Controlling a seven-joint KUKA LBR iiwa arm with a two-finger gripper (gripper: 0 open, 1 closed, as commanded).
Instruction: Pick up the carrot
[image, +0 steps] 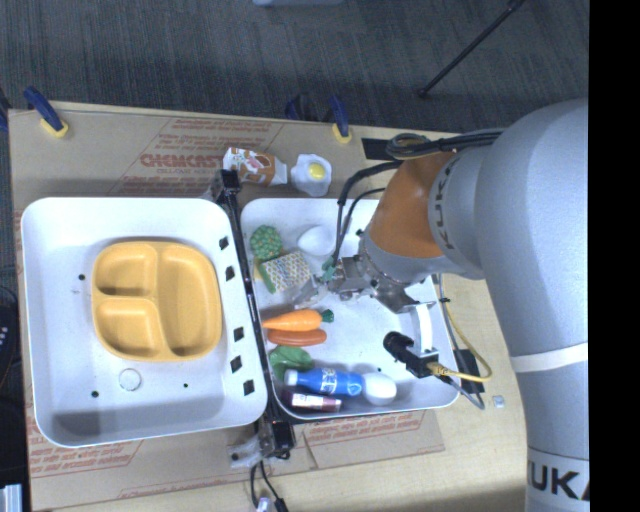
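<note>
The carrot lies against the right bin's left wall; the claw, whether apart I cannot tell, should drop lower, straddling its middle, clear of the sausage

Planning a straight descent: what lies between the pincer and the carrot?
In the camera view, just bare white bin floor separates the pincer from the carrot below it.

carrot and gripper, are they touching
Apart. The camera view shows white bin floor between the carrot and the gripper, which sits above and right of it.
</note>
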